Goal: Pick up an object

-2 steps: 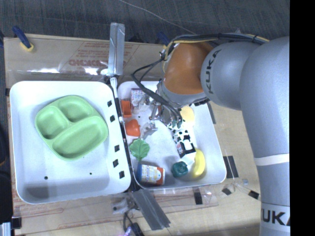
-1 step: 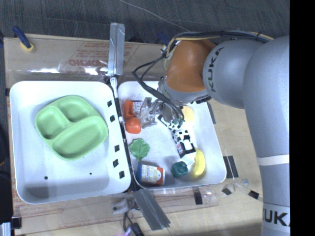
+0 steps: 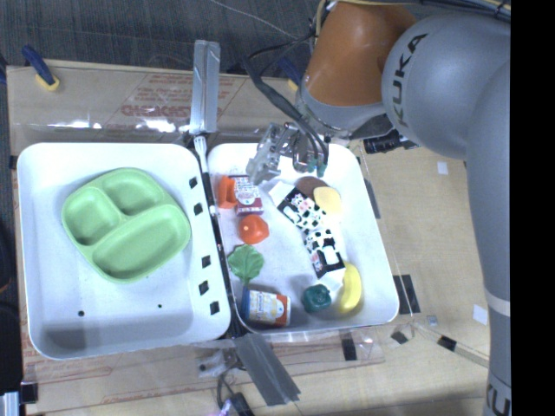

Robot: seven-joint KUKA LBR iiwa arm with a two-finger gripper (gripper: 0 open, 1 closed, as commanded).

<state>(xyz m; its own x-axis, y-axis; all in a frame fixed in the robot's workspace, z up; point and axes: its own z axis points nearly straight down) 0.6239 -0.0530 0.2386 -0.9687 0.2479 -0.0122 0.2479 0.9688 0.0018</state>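
Right white bin (image 3: 375,232) — holds a small red-and-white carton (image 3: 247,195), round orange-red ball (image 3: 253,228), yellow plastic banana (image 3: 350,289). Metal two-finger gripper (image 3: 270,161) hovers at the far rim beside the carton, nothing between its parted fingers. Step: approach — next, descend squarely onto one item.

You've got a tan tabletop (image 3: 434,224) with faint red print along its far edge. Two shallow white bins sit directly on it, side by side, rims touching at the middle: left bin (image 3: 35,232) and right bin (image 3: 368,232). A grey metal bracket (image 3: 205,85) lies at the far end of the seam between them, and another grey bracket (image 3: 264,367) at the near end. Small black tape marks (image 3: 406,293) sit on the tabletop just right of the right bin. A blue-and-yellow clip (image 3: 41,68) sits at the far-left corner.
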